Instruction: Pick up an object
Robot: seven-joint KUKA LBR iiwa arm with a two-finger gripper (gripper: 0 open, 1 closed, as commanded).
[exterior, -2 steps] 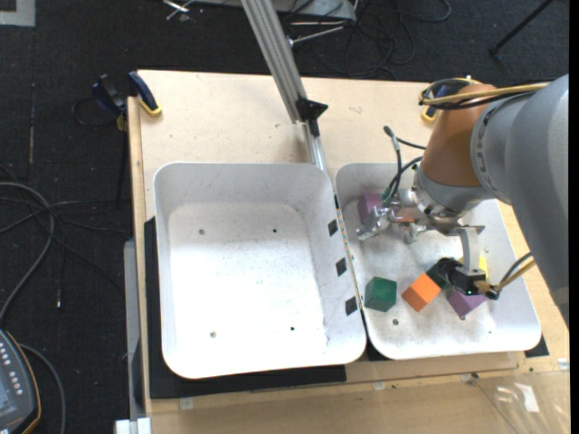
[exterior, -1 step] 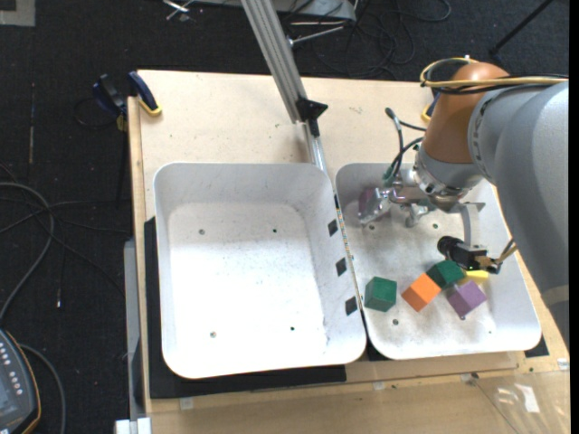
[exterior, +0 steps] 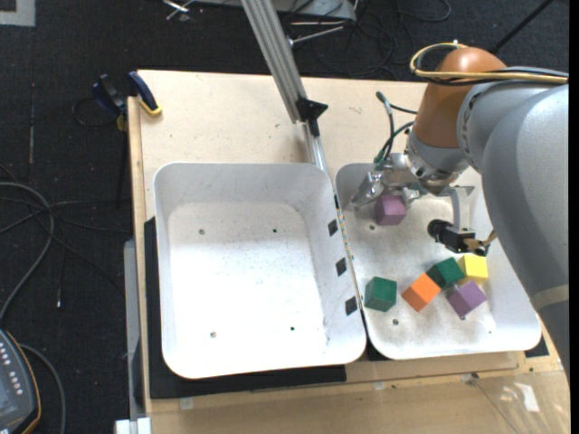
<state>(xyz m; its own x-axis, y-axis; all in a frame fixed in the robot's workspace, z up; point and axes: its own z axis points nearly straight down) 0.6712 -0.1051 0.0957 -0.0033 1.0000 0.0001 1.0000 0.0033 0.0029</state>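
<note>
Landmark: I take the right-hand shallow white plastic bin as my reference; everything below is placed against it.
Arm: the grey KUKA arm with the orange band reaches in from the right and hangs over the bin's far end.
Gripper: the two-finger gripper sits over the far left part of the bin, and I see its metal fingers closed on either side of a pinkish-purple cube.
Task object: that pinkish-purple cube is between the fingers, at the bin's far left, well apart from the other blocks.
Near cluster: at the bin's near right I see a dark green cube, a yellow cube, an orange cube and a purple cube, packed touching or just beside one another.
Loner: a green cube sits at the bin's near left, just beside its left wall.
In the way: I see nothing between the gripper and the cluster; a small black part hangs from the arm above the bin's middle right.
Neighbour: the left-hand white bin touches the reference bin's left wall.
Beyond: a slanted aluminium rail runs down towards the seam between the bins.
Count: I count six cubes, two of them purple-toned, two green, one yellow, one orange; two bins; one gripper.
</note>
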